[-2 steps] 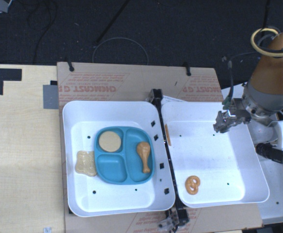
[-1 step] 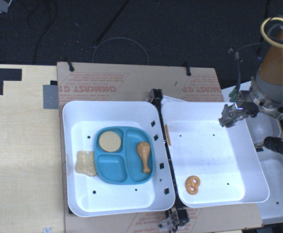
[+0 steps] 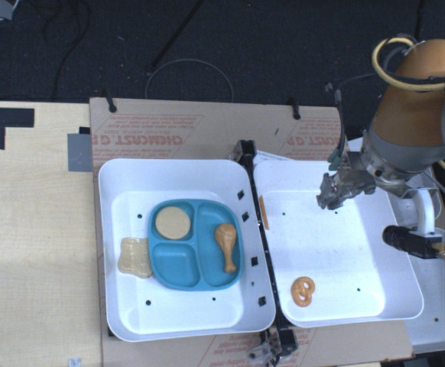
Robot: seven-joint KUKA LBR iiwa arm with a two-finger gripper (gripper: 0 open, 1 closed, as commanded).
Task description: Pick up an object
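**A:** Where was the grey arm with the orange band (image 3: 410,98) when you looked?

**B:** It reached in from the right, and its dark two-finger gripper (image 3: 331,198) hung above the upper middle of the right shallow white plastic bin (image 3: 394,300), close under that bin's far rim. Whether the pincer was released or clenched I cannot tell; it read as one dark cluster from above.

**A:** And the thing to pick up?

**B:** A small golden-brown pretzel-shaped piece (image 3: 303,290) lay on the right bin's floor near the front left corner, close to the front wall and not far from the dark divider (image 3: 254,228) where the two bins met. It was well apart from the gripper, with bare white floor between them.

**A:** So there was room around it?

**B:** Plenty to the right and behind; tighter toward the front rim and the left wall.

**A:** What about the other bin?

**B:** The left shallow white plastic bin (image 3: 123,312) held a blue three-compartment plastic tray (image 3: 183,267) near its middle. A round tan flat disc (image 3: 172,222) sat in the tray's upper-left compartment, and a tan drumstick-shaped piece (image 3: 227,245) lay in the right compartment. A pale beige lumpy slab (image 3: 135,257) touched the tray's left edge, near the bin's left wall. The floor toward the front of that bin stayed open.
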